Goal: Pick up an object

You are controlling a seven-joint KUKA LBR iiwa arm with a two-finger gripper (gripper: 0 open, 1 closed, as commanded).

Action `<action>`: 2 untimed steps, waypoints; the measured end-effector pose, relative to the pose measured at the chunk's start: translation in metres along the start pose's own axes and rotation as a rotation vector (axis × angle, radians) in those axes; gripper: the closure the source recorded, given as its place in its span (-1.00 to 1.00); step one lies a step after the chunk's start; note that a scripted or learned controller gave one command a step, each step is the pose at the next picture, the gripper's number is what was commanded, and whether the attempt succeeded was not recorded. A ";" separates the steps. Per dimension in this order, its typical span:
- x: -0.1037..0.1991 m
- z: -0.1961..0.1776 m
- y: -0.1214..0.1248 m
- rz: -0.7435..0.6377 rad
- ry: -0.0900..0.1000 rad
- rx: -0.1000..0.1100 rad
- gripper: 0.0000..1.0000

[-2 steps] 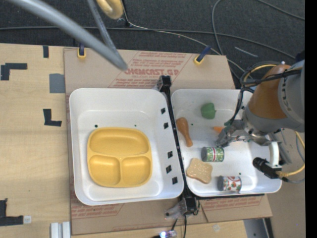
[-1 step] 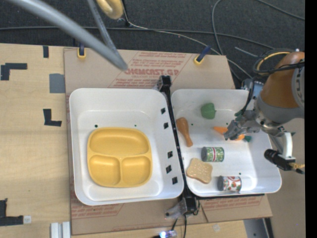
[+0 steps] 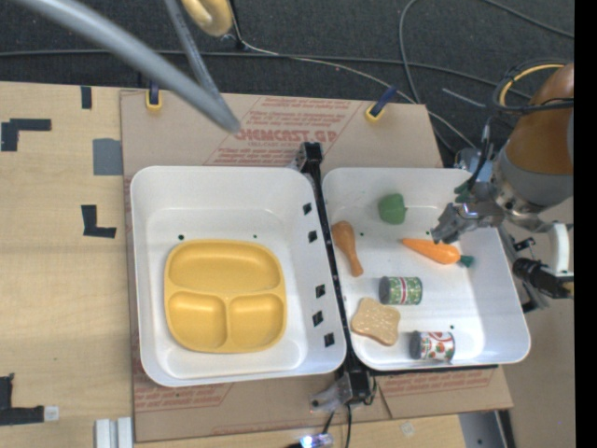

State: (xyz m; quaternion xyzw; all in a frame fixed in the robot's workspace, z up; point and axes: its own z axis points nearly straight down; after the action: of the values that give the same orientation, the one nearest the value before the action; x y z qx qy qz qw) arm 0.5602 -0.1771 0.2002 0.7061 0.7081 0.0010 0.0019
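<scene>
Just beside the gripper (image 3: 454, 224), a smooth, slightly glossy plastic-looking carrot (image 3: 432, 249) lies in a glossy white plastic bin (image 3: 485, 339). Further from it, two small cans (image 3: 401, 291) show shiny printed labels. Well apart, a matt yellow plastic tray (image 3: 225, 296) sits above brown cardboard (image 3: 280, 124).

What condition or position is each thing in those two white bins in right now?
Yellow divided plate: flat in the left bin.
Carrot: lying by the gripper.
Green-labelled can: on its side.
Red-labelled can: on its side.
Bread slice: flat.
Green vegetable: resting loose.
Drumstick: lying by the divider.
</scene>
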 end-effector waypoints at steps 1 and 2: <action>0.000 -0.044 0.001 0.001 0.000 0.001 1.00; 0.053 -0.034 0.024 -0.003 0.002 0.006 1.00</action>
State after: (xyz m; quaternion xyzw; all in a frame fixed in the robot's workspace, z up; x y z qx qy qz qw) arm 0.5843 -0.1241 0.2342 0.7049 0.7093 -0.0003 -0.0008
